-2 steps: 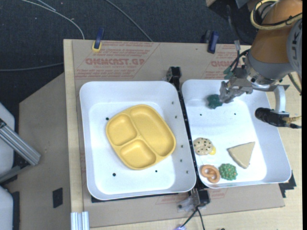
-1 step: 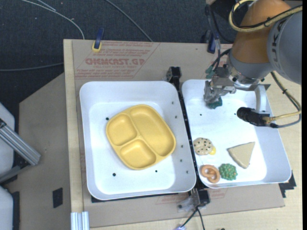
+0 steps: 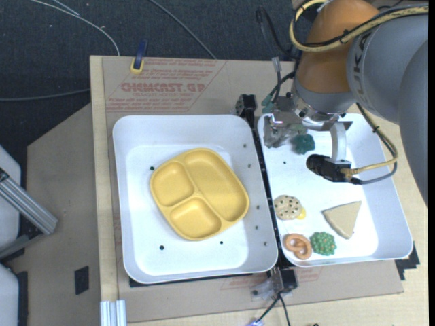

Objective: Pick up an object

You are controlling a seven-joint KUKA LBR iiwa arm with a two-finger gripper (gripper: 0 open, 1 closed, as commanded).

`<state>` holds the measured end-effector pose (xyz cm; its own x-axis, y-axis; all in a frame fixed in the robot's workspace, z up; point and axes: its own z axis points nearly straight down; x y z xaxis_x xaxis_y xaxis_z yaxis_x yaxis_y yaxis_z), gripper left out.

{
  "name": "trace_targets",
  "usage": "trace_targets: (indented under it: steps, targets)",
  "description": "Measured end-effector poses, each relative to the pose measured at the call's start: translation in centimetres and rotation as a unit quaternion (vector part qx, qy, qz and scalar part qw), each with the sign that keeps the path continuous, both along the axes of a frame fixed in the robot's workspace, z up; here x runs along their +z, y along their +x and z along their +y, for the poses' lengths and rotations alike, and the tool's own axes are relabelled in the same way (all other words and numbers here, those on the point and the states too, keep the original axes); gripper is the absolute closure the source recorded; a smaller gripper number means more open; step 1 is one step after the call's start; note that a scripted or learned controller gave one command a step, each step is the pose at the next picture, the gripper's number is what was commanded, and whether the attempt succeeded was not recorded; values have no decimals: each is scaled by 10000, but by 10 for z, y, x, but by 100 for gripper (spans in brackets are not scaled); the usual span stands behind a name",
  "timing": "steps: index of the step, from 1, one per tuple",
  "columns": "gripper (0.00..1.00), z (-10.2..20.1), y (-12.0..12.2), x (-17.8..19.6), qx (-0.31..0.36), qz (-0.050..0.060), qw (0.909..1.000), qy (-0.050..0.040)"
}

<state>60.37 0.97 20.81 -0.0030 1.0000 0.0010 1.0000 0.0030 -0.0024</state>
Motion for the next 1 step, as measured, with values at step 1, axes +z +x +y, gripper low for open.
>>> trace_targets:
  steps: [1]
  targets:
    - [100, 44, 1, 10, 5, -23, 10000, -1]
